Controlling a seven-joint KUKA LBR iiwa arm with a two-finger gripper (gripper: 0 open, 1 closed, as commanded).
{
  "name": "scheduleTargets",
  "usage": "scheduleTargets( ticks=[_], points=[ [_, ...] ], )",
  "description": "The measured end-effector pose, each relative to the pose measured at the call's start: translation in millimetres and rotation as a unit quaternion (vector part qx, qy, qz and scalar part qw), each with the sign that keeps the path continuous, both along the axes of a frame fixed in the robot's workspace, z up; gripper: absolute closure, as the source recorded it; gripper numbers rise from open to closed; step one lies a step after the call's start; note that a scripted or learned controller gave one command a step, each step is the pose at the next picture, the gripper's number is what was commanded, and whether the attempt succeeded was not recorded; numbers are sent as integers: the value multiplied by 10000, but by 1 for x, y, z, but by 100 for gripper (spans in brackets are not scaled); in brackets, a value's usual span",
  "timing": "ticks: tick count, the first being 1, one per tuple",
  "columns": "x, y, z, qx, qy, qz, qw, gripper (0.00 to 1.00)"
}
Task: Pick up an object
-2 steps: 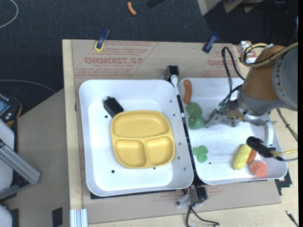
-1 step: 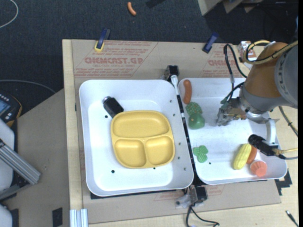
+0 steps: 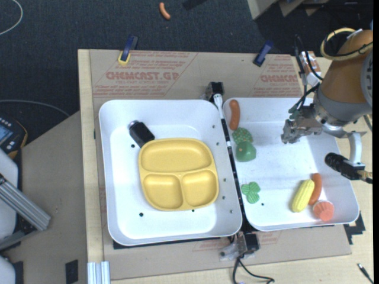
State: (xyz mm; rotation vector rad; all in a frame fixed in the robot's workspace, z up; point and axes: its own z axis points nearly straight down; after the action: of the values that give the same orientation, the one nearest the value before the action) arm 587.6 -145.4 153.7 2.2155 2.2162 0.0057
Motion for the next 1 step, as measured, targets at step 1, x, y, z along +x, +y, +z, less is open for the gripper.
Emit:
scheduleTargets(
  ticks=[1],
  points=[
    [10,1,61,2,-2,7,10000,100]
  ],
)
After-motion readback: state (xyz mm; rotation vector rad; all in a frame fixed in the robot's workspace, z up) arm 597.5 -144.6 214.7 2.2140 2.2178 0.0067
